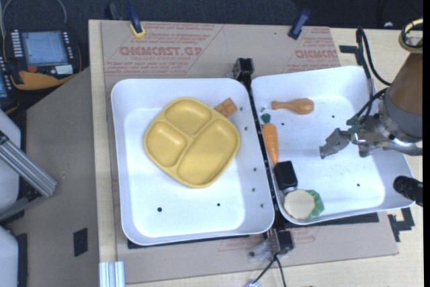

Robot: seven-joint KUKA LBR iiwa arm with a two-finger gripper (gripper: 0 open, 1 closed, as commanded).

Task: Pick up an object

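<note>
Over the right bin (349, 87), near its right edge, the gripper (334, 144) hangs above bare white floor, its fingers slightly apart and clamped on nothing. The things to pick from lie along that bin's left wall: a carrot (270, 142) parallel to the wall, a black block (285, 175) just below it, and a round green-rimmed piece (302, 203) in the near left corner. A tan drumstick-shaped toy (293, 105) rests toward the far edge. The left bin (134, 198) carries a yellow divided plate (192, 142), with a small brown block (226, 106) touching its far rim. Judging from this, the drumstick is the easiest target, standing clear of walls; the jaws should straddle its narrow neck crosswise before descending.
</note>
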